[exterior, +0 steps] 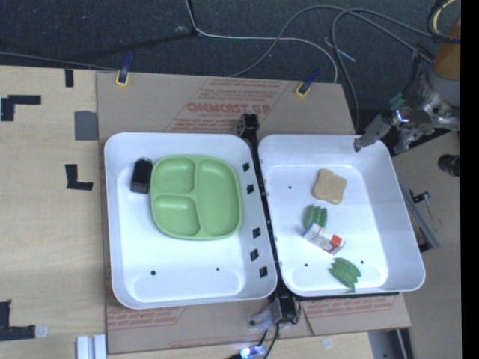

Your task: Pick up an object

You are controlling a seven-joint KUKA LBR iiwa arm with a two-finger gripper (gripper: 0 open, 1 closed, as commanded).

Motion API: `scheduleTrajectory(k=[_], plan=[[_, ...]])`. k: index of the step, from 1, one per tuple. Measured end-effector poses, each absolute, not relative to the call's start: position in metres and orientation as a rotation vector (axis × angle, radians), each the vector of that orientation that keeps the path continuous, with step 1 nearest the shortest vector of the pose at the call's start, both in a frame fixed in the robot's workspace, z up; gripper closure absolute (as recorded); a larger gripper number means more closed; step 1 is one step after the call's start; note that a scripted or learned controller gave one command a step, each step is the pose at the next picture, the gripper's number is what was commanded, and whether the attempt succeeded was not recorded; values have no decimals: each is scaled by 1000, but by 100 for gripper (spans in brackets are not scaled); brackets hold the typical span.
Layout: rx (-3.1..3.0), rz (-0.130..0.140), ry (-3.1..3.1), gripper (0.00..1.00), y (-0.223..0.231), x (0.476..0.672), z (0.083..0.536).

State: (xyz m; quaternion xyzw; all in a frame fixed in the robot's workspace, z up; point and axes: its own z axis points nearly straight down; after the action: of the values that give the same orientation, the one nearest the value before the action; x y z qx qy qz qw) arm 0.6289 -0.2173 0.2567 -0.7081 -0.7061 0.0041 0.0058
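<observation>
1. Fingers (372, 134) dark, slightly parted, nothing between them; tips over upper right corner of right bin (400, 223).
2. Gripper (382, 133) up at far right, off to one side of all objects, none touched. Grey wrist and orange band of arm (441, 73) at frame's right edge.
3. Inside right bin: tan bread slice (329, 186) near top centre; green pod cluster (316, 217) just below; red-and-white small packet (323, 238) touching pod cluster's lower edge; second green pea pod (345, 271) near bottom, apart from rest.
4. Inside left bin (123, 223): green divided plate (196, 197), three compartments, lying flat; black small block (141, 176) against plate's left rim.
5. Bins side by side on brown cardboard sheet (224, 103), dark clips along shared edge.
</observation>
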Motion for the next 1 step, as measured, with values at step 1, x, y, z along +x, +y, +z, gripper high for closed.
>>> scheduleTrajectory(k=[1], plan=[[-2220,2,-2222,0,-217,631,265]])
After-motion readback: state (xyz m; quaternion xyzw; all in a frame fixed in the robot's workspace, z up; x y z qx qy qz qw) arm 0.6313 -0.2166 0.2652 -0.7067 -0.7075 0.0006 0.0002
